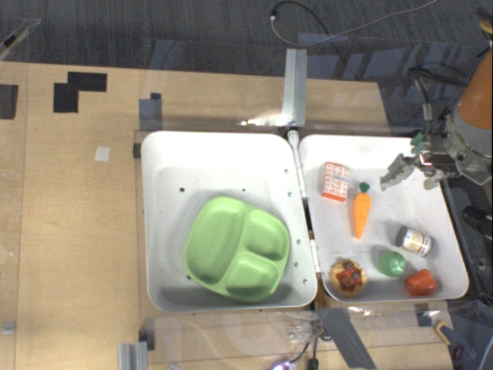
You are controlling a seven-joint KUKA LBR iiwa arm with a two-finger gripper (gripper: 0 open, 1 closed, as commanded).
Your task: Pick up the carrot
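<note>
A pale wooden tabletop is seen from above, with dark grey carpet beyond its far edge and a black cable looped across that carpet. Two shallow white bins are set side by side on the tabletop. The left bin is occupied by a green divided plate, which is laid towards the near side of the bin and tilted slightly. The right bin is shared by several smaller things. The grey arm is brought in from the right, over the far right corner of the right bin, with its orange band visible at the frame edge. The tool is held above the far part of that bin, to the right of the carrot and apart from it; nothing is seen between its fingers, and whether they are wide or narrow cannot be told. The carrot is laid near the middle of the right bin, its green top pointed away and its tip pointed towards the viewer. A small pink-and-white box is placed just left of the carrot's top. Near the front edge, a round brown item, a green item and a red item are lined up. A small tin is laid on its side just behind the green and red items.
</note>
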